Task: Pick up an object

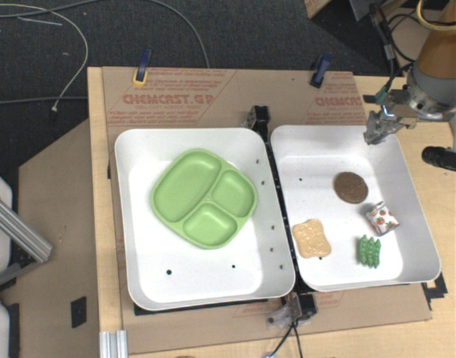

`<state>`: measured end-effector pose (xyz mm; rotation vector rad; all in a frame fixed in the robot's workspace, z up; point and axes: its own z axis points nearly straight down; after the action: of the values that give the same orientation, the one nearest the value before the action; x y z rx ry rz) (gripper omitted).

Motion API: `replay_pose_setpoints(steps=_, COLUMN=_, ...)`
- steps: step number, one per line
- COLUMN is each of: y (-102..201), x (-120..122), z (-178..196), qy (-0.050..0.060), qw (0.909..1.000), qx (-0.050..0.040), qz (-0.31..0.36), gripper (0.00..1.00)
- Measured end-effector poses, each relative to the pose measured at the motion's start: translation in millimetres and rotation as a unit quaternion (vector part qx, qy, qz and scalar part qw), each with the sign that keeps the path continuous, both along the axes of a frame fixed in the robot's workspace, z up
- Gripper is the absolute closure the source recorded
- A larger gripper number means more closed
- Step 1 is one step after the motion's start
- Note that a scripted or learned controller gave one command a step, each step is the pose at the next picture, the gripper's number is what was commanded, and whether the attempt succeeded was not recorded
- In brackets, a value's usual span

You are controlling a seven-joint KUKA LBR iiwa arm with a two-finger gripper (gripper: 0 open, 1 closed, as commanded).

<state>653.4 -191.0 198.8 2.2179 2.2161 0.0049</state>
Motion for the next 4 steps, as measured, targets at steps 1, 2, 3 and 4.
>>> replay_pose_setpoints(steps=1, y=-1, x=-5, z=47, qy=0.000, qw=1.0000, qx=0.0001, qz=0.000, gripper=1.00)
replay_pose_setpoints(steps=2, y=53, x=-23, z=54, qy=0.004, qw=1.0000, qx=0.0028, qz=0.003, gripper=1.00)
replay_pose_setpoints(steps=3, y=106, x=-37, z=39, qy=0.005, qw=1.0000, qx=0.0027, qz=0.003, gripper=1.00)
replay_pose_setpoints(steps=4, y=154, x=-51, z=27, qy=0.005, qw=1.0000, qx=0.0028, qz=0.003, gripper=1.00)
